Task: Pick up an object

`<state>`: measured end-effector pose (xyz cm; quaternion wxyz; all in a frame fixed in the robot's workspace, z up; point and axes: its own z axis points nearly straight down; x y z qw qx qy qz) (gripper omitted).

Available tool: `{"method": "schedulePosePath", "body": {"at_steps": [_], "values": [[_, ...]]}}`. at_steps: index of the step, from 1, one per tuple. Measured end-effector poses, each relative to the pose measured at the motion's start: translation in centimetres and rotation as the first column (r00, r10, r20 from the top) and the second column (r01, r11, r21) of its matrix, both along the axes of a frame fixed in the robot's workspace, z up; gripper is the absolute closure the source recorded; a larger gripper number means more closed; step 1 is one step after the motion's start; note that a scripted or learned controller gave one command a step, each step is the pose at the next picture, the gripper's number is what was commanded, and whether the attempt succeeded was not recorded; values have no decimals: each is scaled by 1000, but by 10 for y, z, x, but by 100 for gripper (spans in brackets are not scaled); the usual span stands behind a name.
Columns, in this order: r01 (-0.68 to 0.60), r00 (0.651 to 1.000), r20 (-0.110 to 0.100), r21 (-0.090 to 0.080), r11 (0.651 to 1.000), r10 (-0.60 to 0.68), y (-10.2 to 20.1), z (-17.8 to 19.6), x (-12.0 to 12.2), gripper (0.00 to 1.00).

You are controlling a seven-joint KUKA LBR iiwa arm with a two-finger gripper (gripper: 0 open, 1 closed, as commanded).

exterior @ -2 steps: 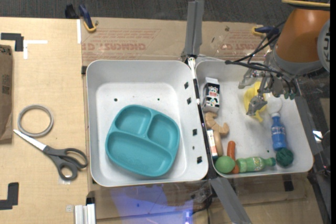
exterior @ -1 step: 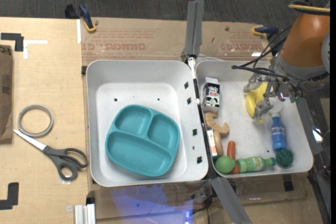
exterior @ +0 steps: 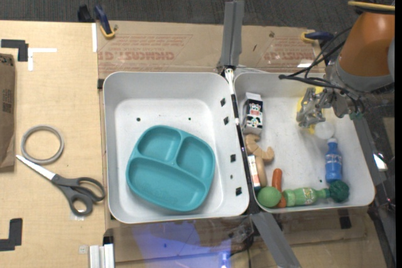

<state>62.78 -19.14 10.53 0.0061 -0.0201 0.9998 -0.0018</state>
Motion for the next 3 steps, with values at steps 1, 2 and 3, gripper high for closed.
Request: {"method": "schedulePosePath", "body": {"at_steps": [1,2,3], "values": [[0,1000,0,0,1000,0,0,0,0,0],[0,1000,-7,1,1000,0,-12,-12,1,0],[-1,1000,-2,-1,1000,1,-12,-1,2,100]]}}
